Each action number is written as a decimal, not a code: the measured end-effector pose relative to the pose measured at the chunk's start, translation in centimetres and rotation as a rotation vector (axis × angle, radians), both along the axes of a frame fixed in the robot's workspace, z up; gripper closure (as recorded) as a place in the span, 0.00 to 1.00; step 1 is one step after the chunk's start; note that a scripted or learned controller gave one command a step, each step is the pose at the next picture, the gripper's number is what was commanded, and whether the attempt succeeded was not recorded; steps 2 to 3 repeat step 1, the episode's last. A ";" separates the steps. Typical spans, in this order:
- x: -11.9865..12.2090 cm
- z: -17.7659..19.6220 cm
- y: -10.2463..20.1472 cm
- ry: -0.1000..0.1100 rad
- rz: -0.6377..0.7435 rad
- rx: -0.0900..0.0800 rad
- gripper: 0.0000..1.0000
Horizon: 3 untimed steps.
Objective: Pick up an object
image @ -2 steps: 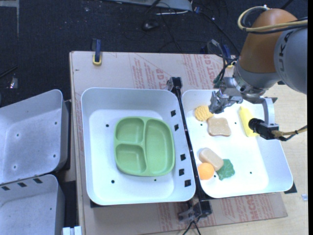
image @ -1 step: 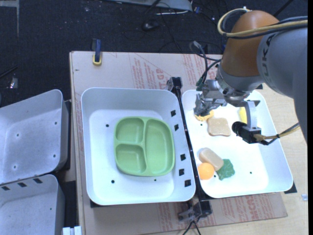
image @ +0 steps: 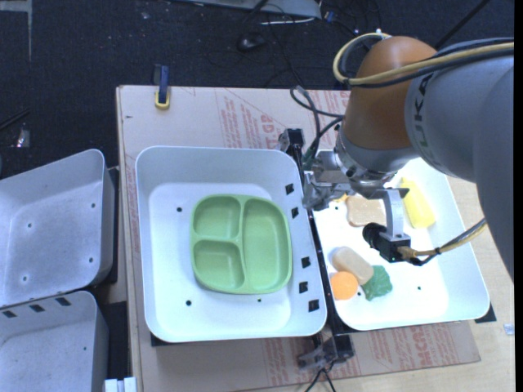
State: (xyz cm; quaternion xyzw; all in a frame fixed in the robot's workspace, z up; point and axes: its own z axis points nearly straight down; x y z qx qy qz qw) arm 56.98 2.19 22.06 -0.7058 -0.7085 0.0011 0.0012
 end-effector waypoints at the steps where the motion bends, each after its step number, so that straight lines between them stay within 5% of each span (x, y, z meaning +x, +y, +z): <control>1: -2.1 1.3 5.1 -0.001 0.002 0.001 1.00; 3: -2.1 1.3 5.1 -0.001 0.002 0.001 1.00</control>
